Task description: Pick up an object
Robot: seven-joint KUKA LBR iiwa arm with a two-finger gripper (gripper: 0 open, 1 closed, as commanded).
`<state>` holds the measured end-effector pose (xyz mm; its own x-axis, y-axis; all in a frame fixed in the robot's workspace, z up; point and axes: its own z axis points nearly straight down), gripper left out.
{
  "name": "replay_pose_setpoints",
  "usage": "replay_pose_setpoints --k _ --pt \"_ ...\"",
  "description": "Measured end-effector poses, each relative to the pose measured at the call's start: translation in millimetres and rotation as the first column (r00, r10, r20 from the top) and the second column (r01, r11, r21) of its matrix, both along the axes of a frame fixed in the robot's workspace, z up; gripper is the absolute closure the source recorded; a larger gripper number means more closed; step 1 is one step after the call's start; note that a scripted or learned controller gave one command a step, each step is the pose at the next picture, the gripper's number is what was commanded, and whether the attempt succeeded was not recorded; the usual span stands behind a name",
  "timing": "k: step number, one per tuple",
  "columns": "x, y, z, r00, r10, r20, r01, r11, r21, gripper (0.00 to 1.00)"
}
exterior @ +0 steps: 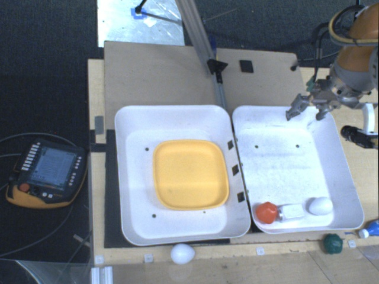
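With its fingers apart and nothing between them, the gripper [307, 112] hovered over the far right corner of the right bin [278, 158]. That bin held an orange ball [266, 212], a white tube [291, 212] and a white egg [320, 206] along its near edge, well apart from the jaws; the left bin [133, 158] held a yellow plate [190, 174].

My tool [308, 112] hangs open over the far right corner of the right bin [340, 152], nothing between its fingers. Along that bin's near edge lie an orange ball [266, 212], a small white tube [291, 212] and a white egg-shaped object [320, 206]. The left bin [133, 158] holds a square yellow plate [190, 174]. Another white egg [182, 254] sits on the table [160, 76] just beside the left bin's near edge.
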<state>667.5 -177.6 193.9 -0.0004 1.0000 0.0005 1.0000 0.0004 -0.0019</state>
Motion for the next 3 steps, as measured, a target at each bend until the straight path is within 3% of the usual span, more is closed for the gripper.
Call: replay_pose_setpoints --k 2,3 --pt "1.1 -0.6 -105.5 1.000 0.000 0.000 0.000 1.000 0.000 0.00" --pt "2.7 -0.9 -91.9 1.000 0.001 0.005 -0.001 1.000 -0.002 1.00"
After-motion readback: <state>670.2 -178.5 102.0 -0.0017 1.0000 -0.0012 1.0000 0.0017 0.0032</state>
